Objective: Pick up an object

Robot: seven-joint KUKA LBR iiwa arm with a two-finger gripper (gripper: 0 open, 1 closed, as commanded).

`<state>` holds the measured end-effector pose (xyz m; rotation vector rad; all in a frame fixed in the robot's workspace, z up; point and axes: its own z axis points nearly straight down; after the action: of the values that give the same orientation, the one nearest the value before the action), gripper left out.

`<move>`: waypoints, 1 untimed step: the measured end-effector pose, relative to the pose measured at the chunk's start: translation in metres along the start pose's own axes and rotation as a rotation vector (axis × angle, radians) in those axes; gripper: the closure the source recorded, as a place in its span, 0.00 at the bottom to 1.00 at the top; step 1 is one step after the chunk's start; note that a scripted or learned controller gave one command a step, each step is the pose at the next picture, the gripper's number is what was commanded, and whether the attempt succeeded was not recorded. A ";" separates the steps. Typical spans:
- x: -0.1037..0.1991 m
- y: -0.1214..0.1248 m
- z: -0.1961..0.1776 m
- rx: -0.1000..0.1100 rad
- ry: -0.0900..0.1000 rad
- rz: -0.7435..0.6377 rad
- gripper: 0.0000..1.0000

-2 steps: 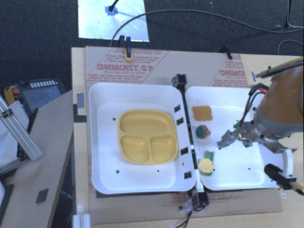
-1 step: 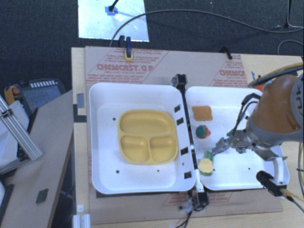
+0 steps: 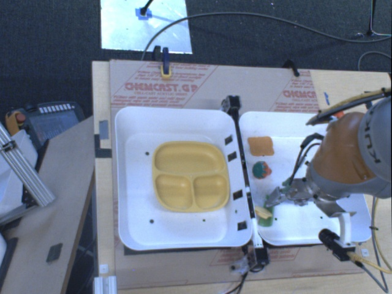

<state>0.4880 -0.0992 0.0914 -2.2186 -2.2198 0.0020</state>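
In the right bin (image 3: 343, 228) lie an orange rectangular piece (image 3: 261, 145), a small green and red ball-like object (image 3: 261, 169), and a yellow-green object (image 3: 264, 215) near the bin's front left corner. My gripper (image 3: 274, 198) hangs low over the right bin, just above and right of the yellow-green object and below the green and red one. Its dark fingers point left toward the bin divider. Nothing shows between them.
The left bin (image 3: 131, 182) holds a yellow three-compartment tray (image 3: 190, 175). A black divider strip (image 3: 240, 164) runs between the bins. The orange-banded arm (image 3: 343, 152) covers the right bin's right side. Cables run across the dark floor behind the bench.
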 end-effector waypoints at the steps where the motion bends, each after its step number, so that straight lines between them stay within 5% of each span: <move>1: 0.000 0.001 -0.013 -0.005 -0.001 -0.001 1.00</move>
<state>0.4893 -0.0996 0.1042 -2.2201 -2.2242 -0.0016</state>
